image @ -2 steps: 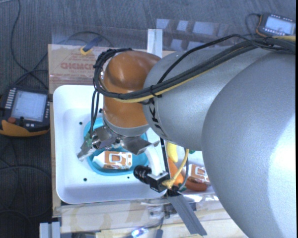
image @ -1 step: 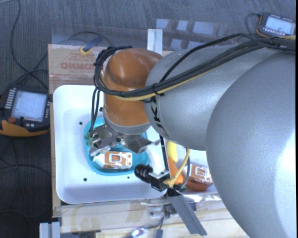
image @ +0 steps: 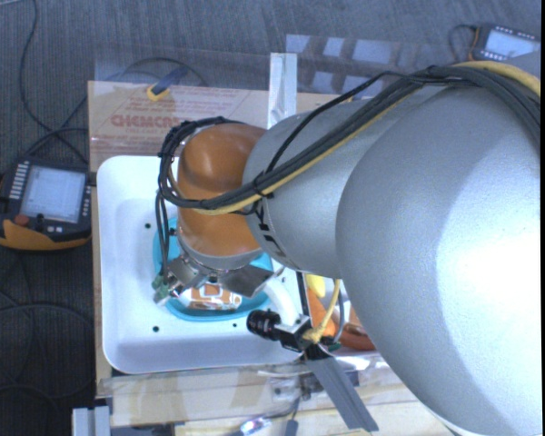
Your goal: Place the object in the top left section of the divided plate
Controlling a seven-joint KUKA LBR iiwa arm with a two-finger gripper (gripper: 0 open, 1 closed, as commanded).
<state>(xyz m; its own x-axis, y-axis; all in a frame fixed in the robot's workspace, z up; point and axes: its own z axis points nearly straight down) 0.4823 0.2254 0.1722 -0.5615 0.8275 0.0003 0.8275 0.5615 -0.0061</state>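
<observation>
The grey arm with its orange wrist band (image: 220, 189) hangs directly over the left shallow white bin (image: 127, 243), hiding most of the round blue divided plate (image: 183, 305) beneath it, presumably because the plate's top left section is the target. The gripper (image: 204, 289) sits low over the plate; whether its jaws are open or hold anything, I cannot tell. The object itself is hidden, so its location is uncertain.

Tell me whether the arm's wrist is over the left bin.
Yes. The orange band and the hand below it sit above the blue plate inside the left bin.
</observation>
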